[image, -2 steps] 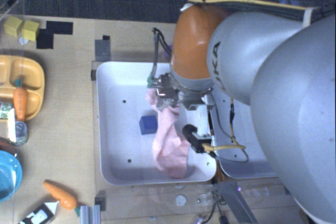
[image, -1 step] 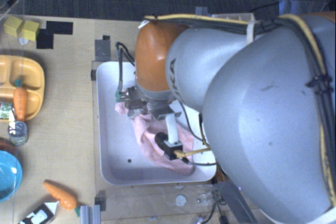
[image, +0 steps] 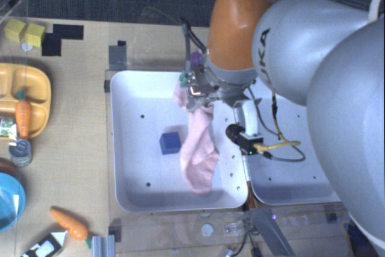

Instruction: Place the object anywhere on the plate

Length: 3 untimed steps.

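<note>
A pink cloth (image: 198, 147) hangs in a long strip over the left bin (image: 129, 99). Its top end is bunched between the fingers of my gripper (image: 194, 92), which is shut on it near the bin's far right corner. The cloth's lower end reaches the bin floor by the near right wall. A small blue cube (image: 170, 142) lies on the bin floor just left of the cloth. A yellow divided plate (image: 33, 84) sits on the bench far to the left, and a blue plate (image: 9, 204) shows at the lower left edge.
The right bin (image: 295, 186) lies under the arm. On the yellow plate is a carrot (image: 23, 118); a small can (image: 20, 153) stands beside it. Another carrot (image: 69, 224) lies at the bench front. Yellow blocks (image: 24, 33) and black pieces (image: 63, 36) sit far left.
</note>
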Motion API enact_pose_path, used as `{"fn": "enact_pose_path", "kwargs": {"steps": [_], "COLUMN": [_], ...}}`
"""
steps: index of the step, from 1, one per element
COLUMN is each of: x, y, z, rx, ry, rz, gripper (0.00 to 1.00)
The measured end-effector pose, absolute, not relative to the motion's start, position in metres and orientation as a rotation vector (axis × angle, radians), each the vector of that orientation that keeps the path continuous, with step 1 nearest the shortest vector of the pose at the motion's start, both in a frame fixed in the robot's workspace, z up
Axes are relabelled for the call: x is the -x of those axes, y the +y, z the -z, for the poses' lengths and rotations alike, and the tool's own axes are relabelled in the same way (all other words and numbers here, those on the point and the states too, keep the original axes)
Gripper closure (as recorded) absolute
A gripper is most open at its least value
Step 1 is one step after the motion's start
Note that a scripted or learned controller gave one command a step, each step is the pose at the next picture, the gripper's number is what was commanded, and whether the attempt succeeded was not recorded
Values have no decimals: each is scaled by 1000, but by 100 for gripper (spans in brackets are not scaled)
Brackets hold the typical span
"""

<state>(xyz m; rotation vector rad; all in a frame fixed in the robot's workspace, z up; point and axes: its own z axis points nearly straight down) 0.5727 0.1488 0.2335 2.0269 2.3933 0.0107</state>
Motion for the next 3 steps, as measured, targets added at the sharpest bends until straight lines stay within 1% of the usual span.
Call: {"fn": "enact_pose_path", "kwargs": {"steps": [1, 2, 3], "x": [-596, -630, -620], "y": [197, 150, 94], "z": [-121, -197, -262], "rx": [-1802, -1743, -1463], "ry": [2572, 2608, 2767], "rz": [-5, -8, -12], "gripper": [100, 100, 100]}}
